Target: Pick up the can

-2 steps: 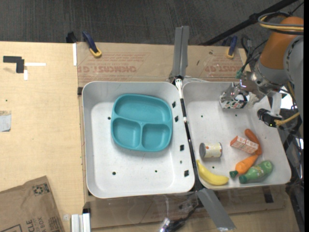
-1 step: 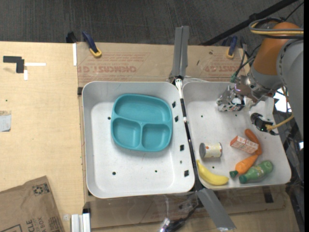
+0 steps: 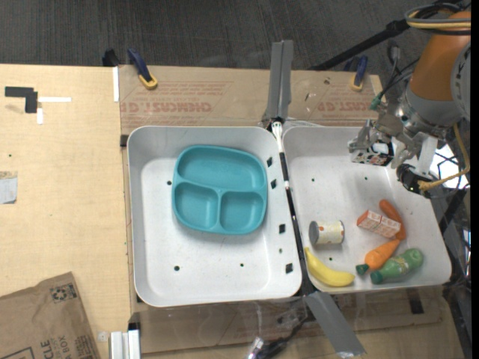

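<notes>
While my gripper (image 3: 372, 149) hovers at the right bin's (image 3: 314, 142) far edge — finger state unclear — the can (image 3: 327, 232) lies toward the near-left. It rests on its side, long axis left-right.

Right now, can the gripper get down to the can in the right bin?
Probably yes. The can lies on its side with open bin floor above it; the banana sits just below, and the gripper hangs up-right.

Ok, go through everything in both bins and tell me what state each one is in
Small silver can: lying on its side, right bin.
Yellow banana: lying flat beside the can.
Green bottle: lying down.
Orange carrot: lying down.
Teal divided plate: upright, left bin.
Gripper: above right bin's far end.
</notes>
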